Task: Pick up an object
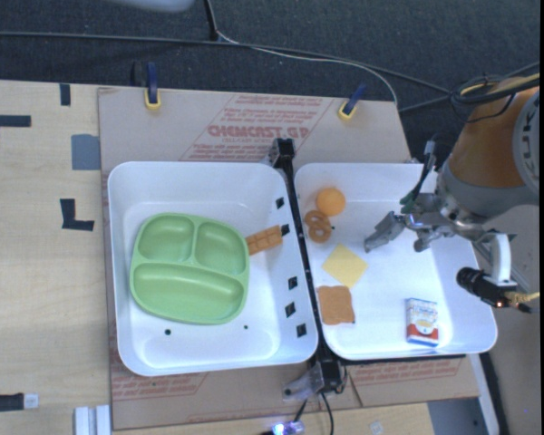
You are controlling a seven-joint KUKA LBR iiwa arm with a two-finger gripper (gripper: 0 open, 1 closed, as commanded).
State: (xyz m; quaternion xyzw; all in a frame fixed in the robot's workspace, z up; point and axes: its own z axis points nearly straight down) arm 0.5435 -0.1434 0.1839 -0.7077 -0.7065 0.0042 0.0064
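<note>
The right bin [462, 338] holds an orange ball [330, 200], a small brown ring [318, 227], a yellow cheese slice [344, 265], a slice of toast [336, 304] and a small carton [422, 321]. My gripper [402, 239] hangs over the bare middle of this bin, right of the cheese and the ball and above the carton. It is open, with nothing between its fingers. In the left bin [127, 333] lies a green divided plate [190, 267], with a brown stick-shaped piece [264, 239] at its right rim.
The two bins meet at a black divider [297, 270]. Cardboard [245, 120] lies under both, held by clamps at the back. The arm's grey and orange body [490, 166] overhangs the right bin's far right corner. A cable [290, 53] runs behind.
</note>
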